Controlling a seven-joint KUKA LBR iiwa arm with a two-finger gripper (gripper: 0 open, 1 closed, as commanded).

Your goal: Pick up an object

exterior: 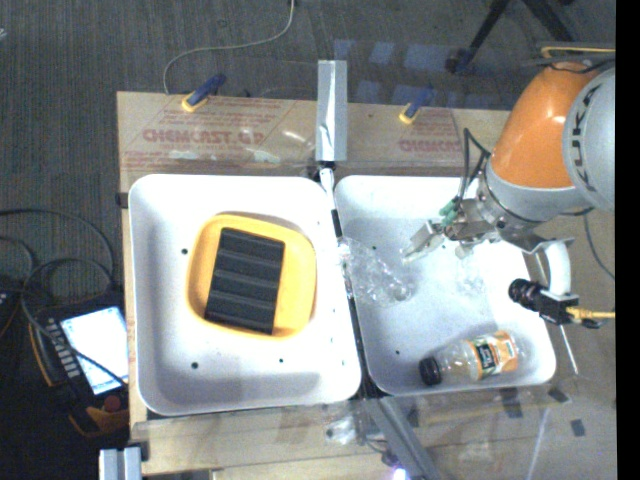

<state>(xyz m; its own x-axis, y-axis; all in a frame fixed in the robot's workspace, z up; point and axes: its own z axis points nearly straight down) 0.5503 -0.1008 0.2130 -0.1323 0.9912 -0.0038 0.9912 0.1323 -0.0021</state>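
In the right bin (380, 203), a plastic bottle (470, 356) with an orange label and a black cap lies on its side near the front wall. A clear crumpled plastic piece (378, 276) rests by the bin's left wall. My gripper (440, 245) hangs over the middle of the right bin, behind the bottle and to the right of the clear piece. It is open, with nothing between its fingers. In the left bin (160, 348), a yellow block with a black ribbed top (250, 276) lies flat.
A metal divider post (331, 118) stands at the back between the bins. Two clamps (203, 92) sit on the board behind them. A black and white fitting (545, 293) sticks out at the right bin's right rim. Cables and a tablet (85, 343) lie on the floor at left.
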